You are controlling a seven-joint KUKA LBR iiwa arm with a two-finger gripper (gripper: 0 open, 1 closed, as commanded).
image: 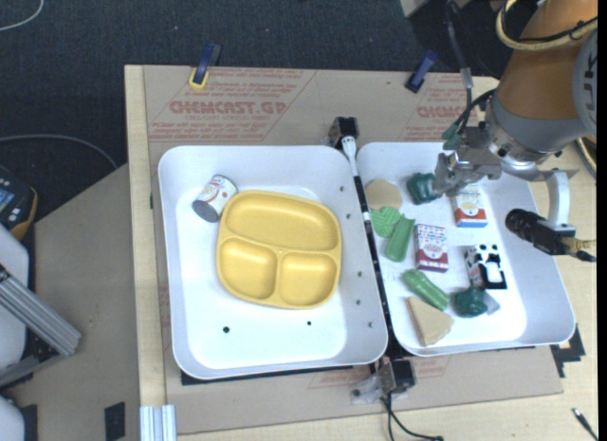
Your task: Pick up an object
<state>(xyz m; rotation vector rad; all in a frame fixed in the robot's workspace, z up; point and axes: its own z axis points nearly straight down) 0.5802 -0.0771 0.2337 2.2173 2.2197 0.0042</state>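
The right bin [545, 311] holds several small items. Among them are a teal toy [420, 186], a beige round piece [382, 192], green pieces [393, 228], a red and white carton [432, 247] and an orange and white carton [469, 210]. Nearer the front lie a black and white figure [487, 267], a green pickle [424, 288], a second teal toy [471, 303] and a cheese wedge [427, 321]. My gripper [453, 174] hangs low over the back of this bin, just right of the first teal toy and above the orange carton. Nothing shows as lifted.
In the left bin [185, 316] lie a yellow divided plate [280, 248] and a small can [214, 197] on its side. A black divider [365, 230] runs between the bins. The arm's grey and orange body [545, 69] overhangs the back right corner.
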